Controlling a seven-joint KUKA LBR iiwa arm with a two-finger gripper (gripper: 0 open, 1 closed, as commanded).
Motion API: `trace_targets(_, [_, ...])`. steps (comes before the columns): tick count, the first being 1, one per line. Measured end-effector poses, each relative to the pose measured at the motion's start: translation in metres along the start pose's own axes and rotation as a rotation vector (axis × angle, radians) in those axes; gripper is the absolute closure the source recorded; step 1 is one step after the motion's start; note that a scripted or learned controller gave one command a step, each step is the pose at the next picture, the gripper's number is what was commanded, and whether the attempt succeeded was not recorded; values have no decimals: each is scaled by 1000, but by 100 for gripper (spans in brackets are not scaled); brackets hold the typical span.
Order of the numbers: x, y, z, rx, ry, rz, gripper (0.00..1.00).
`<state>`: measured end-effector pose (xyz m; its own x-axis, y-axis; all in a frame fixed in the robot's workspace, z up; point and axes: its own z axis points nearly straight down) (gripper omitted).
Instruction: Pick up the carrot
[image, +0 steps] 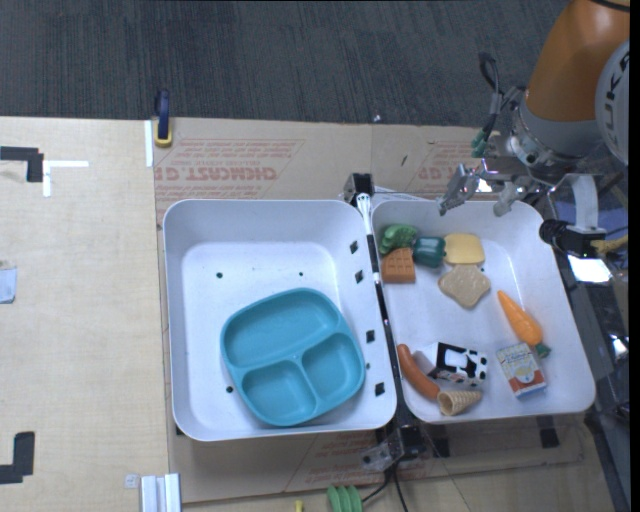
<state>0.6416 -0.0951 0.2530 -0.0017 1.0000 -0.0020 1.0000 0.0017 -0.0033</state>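
The orange carrot (520, 318) with a green stub lies at a slant by the right wall of the right bin (560, 400). My gripper (482, 195) hangs over the back rim of that bin, well behind the carrot and a little to its left. Its fingers are spread open and nothing is between them.
The right bin also holds a green vegetable (397, 237), a brown waffle (398, 266), a teal piece (430, 250), a yellow slice (464, 248), a tan cookie (465, 287), a sausage (415, 370), a cow-patterned toy (460, 362), a cone (460, 402) and a small carton (521, 368) just in front of the carrot. A blue divided plate (292, 355) lies in the left bin (190, 300).
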Motion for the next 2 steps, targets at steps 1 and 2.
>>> trace_targets(1, [-44, 3, 133, -2, 0, -253, 0])
trace_targets(2, [-117, -50, 159, -7, -2, -371, 0])
